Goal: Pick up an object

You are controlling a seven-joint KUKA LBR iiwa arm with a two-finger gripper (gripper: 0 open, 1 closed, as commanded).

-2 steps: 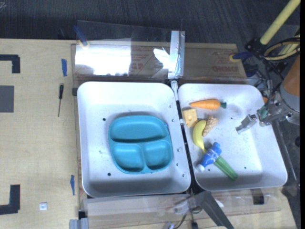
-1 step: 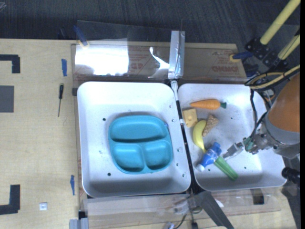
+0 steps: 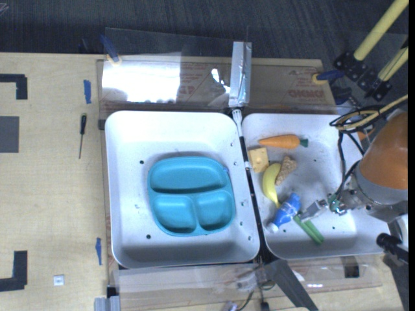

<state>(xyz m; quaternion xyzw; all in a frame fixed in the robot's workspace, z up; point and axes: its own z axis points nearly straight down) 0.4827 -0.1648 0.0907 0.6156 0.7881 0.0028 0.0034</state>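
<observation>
Nearest you, along the bottom edge, a clear strip and a dark strut (image 3: pixel 295 290) run under the front rims of both bins. Just above them, in the right bin (image 3: pixel 324 241), you see a green stick (image 3: pixel 310 230) lying near the front wall, its long axis slanting from upper left to lower right. Its upper end touches a blue bottle (image 3: pixel 285 212), which looks like glossy plastic with a white tip, and which points down-left toward the wall between the bins.

The gripper (image 3: pixel 327 205) sits low in that bin, just right of the bottle and above the stick. You cannot tell whether its fingers are spread or closed; they blur into wires and metal. No item shows between them. The orange band (image 3: pixel 389 157) bulges above it at the right edge.

Further back, a banana (image 3: pixel 270 181) curves roughly front to back, smooth and yellow. A rough brown lump (image 3: pixel 286 170) touches its right side, and a pale yellow block (image 3: pixel 259 159) sits at its upper end. Behind these a carrot (image 3: pixel 282 142) lies left to right, green top pointing right.

The left bin (image 3: pixel 123 173) holds a teal tray (image 3: pixel 191 194), matte, rounded, with three compartments.
</observation>
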